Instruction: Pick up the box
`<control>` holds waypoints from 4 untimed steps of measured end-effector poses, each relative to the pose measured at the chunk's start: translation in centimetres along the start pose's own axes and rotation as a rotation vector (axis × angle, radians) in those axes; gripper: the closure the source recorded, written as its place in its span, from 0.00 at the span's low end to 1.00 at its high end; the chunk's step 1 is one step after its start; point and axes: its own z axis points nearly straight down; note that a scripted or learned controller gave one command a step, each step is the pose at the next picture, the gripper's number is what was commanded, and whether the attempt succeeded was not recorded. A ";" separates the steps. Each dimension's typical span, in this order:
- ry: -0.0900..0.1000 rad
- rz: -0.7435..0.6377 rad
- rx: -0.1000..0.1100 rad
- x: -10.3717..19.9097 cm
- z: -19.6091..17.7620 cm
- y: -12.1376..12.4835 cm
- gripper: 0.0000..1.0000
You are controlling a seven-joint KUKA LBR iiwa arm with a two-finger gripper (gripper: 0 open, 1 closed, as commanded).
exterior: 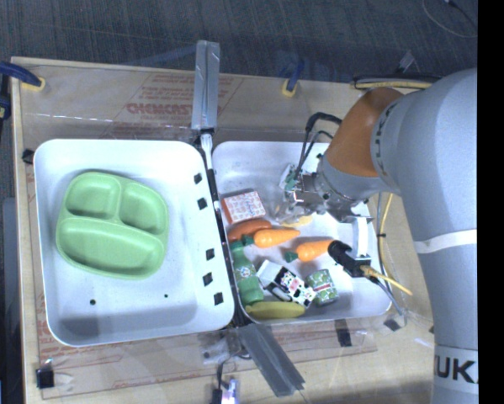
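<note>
Arm [428,183] reaches in from the right, wrist over the right bin [235,154]. Bench [108,99] carries both bins; left bin [108,318] holds a green divided tray [113,223].

Right bin is crowded. The box [242,204], pinkish with a printed top, lies flat near the divider wall, just above two carrots [277,236]. Below them: a green bottle [246,274], small cartons [306,286], a banana [275,310] at the bottom wall.

Tool [298,188] sits just right of the box, apart from it. Cannot tell whether it is spread or pressed together; wrist hardware hides it.

Judgement on handling: the box looks like light cardboard, stiff on edges, crushable on the broad face, slightly slick print. Best hold is across its two short sides, from above. Carrots touching its lower edge could block one side.
</note>
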 end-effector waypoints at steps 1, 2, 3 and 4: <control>0.000 -0.001 0.000 0.0 0.0 0.0 0.00; 0.001 0.285 0.004 5.9 0.1 4.3 0.00; 0.001 0.277 0.009 6.1 -0.8 4.3 1.00; 0.001 0.365 0.002 1.1 -7.5 7.3 1.00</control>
